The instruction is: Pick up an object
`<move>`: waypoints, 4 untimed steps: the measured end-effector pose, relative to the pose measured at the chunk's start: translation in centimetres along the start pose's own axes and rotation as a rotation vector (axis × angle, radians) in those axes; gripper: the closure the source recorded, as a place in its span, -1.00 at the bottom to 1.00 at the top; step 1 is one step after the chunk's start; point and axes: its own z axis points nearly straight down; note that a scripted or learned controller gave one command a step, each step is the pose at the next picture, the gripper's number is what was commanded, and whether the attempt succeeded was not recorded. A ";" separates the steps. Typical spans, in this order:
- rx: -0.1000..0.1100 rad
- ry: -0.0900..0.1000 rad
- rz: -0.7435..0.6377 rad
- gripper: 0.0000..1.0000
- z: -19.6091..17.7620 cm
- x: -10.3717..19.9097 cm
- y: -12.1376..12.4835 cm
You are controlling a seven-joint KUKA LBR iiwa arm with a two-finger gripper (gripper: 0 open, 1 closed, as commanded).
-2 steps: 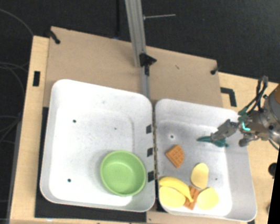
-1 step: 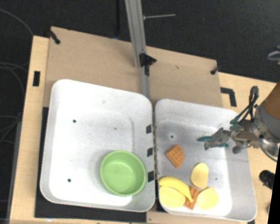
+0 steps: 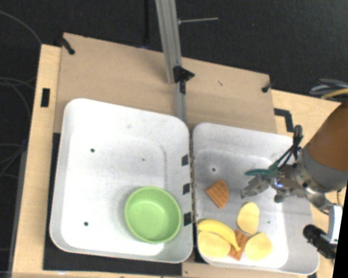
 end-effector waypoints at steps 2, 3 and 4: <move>-0.011 0.001 0.003 1.00 3.8 -0.5 -0.7; -0.014 -0.002 -0.004 1.00 -2.4 -1.2 -0.2; -0.011 0.000 -0.005 1.00 -5.4 -1.3 0.0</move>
